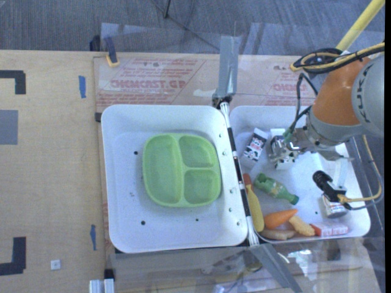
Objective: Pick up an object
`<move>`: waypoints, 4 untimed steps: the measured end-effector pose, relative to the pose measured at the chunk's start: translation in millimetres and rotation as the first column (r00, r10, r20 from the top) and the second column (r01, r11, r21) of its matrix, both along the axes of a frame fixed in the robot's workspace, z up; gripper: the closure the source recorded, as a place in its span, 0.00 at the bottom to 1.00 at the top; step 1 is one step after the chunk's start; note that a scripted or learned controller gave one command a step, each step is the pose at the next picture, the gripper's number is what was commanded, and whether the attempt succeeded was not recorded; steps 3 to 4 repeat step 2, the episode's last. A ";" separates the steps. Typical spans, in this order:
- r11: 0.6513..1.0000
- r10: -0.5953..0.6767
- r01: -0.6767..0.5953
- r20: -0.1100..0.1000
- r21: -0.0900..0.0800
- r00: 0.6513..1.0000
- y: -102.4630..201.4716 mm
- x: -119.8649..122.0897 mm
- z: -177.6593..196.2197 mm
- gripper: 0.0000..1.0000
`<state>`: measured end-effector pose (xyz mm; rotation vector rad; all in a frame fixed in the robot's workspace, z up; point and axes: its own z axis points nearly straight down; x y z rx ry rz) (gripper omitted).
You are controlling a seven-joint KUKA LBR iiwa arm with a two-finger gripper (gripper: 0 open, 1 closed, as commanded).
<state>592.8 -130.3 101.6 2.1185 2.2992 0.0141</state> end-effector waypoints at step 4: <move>0.993 -0.122 0.122 -0.015 0.003 0.992 59.8 14.8 95.1 1.00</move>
